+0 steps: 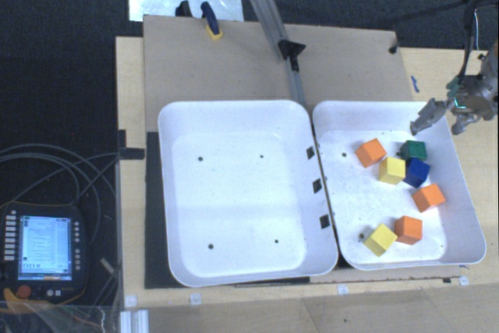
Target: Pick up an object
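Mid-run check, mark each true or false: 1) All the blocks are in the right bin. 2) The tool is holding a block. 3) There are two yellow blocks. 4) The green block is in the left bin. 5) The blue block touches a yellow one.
1) True: every block lies in the right bin.
2) False: the tool sits at that bin's upper right edge with nothing between its fingers.
3) True: yellow block and yellow block.
4) False: the green block is in the right bin.
5) True: the blue block touches the upper yellow one.
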You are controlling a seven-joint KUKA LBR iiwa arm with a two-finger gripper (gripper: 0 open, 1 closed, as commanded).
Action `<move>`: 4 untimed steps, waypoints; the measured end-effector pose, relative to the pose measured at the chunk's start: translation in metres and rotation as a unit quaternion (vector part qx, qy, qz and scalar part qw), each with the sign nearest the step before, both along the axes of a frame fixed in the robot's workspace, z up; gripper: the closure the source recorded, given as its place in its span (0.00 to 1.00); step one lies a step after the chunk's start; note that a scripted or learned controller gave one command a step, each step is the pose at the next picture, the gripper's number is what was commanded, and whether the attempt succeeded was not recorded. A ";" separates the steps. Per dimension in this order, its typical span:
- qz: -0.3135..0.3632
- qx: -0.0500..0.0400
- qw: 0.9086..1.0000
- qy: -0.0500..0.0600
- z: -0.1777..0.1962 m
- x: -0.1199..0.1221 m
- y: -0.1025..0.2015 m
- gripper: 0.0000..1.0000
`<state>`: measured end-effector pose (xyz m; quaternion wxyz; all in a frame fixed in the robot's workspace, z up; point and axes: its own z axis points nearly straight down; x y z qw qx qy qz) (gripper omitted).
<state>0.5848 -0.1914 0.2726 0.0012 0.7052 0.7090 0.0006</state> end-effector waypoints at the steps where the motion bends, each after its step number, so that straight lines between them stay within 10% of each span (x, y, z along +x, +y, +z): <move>1: 0.000 0.000 1.000 0.000 0.000 0.000 0.000 0.00; 4: -0.002 -0.005 1.000 -0.006 -0.160 0.008 -0.005 0.00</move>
